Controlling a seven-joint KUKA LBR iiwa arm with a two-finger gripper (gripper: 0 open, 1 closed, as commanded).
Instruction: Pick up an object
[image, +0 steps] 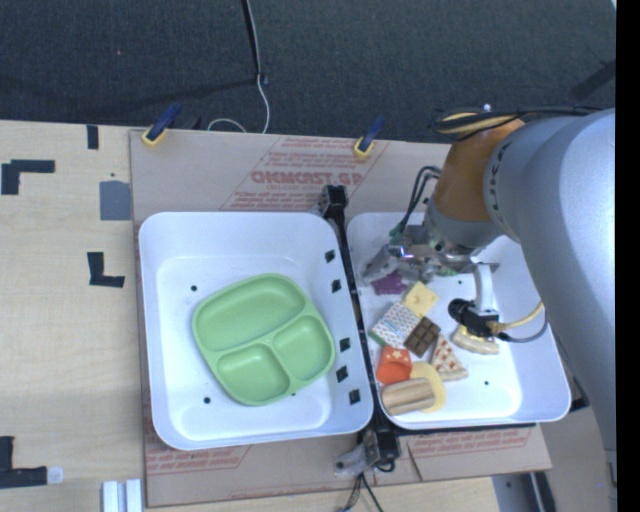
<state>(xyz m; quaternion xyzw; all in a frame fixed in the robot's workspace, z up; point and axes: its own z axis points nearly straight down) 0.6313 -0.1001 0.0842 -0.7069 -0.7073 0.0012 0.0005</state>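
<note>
My gripper (392, 260) hangs low over the back left part of the right bin (530, 400), reached in from the right. Just under and in front of it lies a small purple piece (385, 284). A yellow cheese wedge (420, 298) sits right beside that. Further forward lie a checkered waffle (395, 323), a brown chocolate bar (423, 337), a red tomato piece (393, 366), a pizza slice (448, 361), a yellow banana (434, 381) and a tan bread roll (408, 398). Nothing shows held in the gripper.
The left bin (170, 250) holds a green divided plate (263, 338). A black divider (345, 290) runs between the two bins. The big grey arm (570, 220) covers the right bin's far right side.
</note>
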